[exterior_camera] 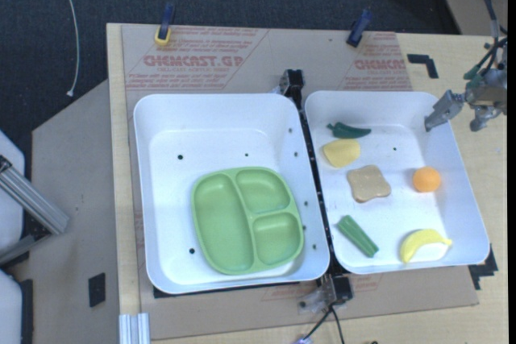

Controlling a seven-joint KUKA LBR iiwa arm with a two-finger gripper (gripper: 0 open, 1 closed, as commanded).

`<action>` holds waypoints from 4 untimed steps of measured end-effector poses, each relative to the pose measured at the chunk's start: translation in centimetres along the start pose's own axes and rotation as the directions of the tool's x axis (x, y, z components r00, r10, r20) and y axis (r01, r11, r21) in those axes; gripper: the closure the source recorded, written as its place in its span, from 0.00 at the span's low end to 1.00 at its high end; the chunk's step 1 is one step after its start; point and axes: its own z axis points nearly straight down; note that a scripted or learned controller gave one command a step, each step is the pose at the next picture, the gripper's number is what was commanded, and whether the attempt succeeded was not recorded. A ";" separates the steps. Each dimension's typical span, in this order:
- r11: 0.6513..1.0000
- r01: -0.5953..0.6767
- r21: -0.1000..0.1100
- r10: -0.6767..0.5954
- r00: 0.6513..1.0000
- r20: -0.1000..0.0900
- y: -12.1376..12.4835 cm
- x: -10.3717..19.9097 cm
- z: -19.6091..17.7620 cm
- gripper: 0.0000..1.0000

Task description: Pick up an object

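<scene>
Nothing picked yet: the pincer hangs bare at the right bin's upper right edge.

Nearest, at the frame's lower right, a curved yellow plastic banana [425, 244] and a flat dark-green plastic pod [356, 236] lie on the floor of the shallow white right-hand bin [472, 205]. Left of them, a pale green three-compartment plastic plate [246, 217] sits in the shallow white left-hand bin [161, 173]. Further up lie a tan bread-slice-shaped toy [369, 184], a small orange ball [427, 180], a rounded yellow plastic piece [342, 152] and a dark green pepper-shaped toy [348, 129]. Furthest, the grey two-finger pincer [461, 114] hovers with its fingers spread, gripping nothing, well apart from every object. By my reading the task is barely begun: choosing, descending, closing and lifting all remain.
</scene>
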 end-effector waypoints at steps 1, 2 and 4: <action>1.000 0.004 -0.012 -0.004 1.000 0.003 0.2 0.1 -0.7 0.00; 1.000 0.003 -0.006 -0.003 1.000 0.001 0.4 -0.1 5.7 0.00; 1.000 0.003 -0.007 -0.003 1.000 0.001 0.1 0.3 16.1 0.00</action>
